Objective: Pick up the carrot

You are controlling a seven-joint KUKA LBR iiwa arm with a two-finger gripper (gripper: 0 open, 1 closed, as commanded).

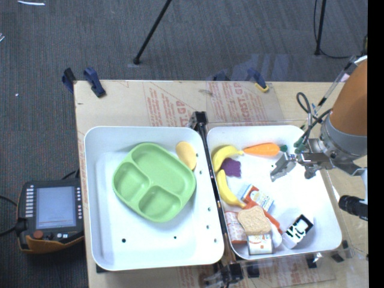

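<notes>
One carrot [262, 150] near gripper [282, 168]; apart

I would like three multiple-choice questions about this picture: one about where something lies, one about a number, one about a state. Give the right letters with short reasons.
1. Where does the orange carrot with the green tip lie?
A. right white bin, far end
B. on the tray
C. on the floor

2. How many compartments has the green plastic tray in the left white bin?
A. one
B. three
C. six

3. Is the carrot between the fingers of the pincer?
A. yes
B. no, it lies apart in the bin

Answers: 1 A, it lies in the right white bin beside the yellow banana. 2 B, ridges divide three hollows. 3 B, the pincer hovers nearer the camera than the carrot.
</notes>
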